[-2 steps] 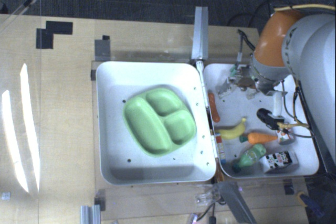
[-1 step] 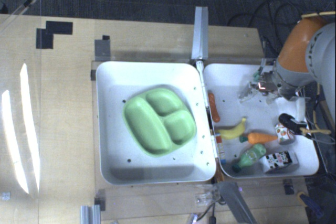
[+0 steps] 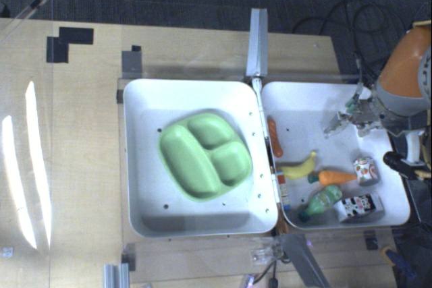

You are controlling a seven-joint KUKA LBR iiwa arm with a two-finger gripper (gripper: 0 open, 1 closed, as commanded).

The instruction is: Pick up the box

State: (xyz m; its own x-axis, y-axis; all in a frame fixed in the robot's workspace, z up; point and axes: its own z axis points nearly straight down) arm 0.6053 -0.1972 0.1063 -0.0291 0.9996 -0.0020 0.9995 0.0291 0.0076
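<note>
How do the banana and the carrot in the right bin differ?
The banana is yellow and curved; the carrot is orange, straight and green at its left end. The banana lies nearer the divider, the carrot to its right, beside the small can. Both lie flat, roughly crosswise.

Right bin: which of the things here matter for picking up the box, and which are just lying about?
For the job:
- box, black and white, near corner of the right bin
- gripper, over the bin's far side, apart from the box

Lying about:
- banana
- carrot
- green bottle
- small can
- red stick
- green divided plate, left bin
</note>
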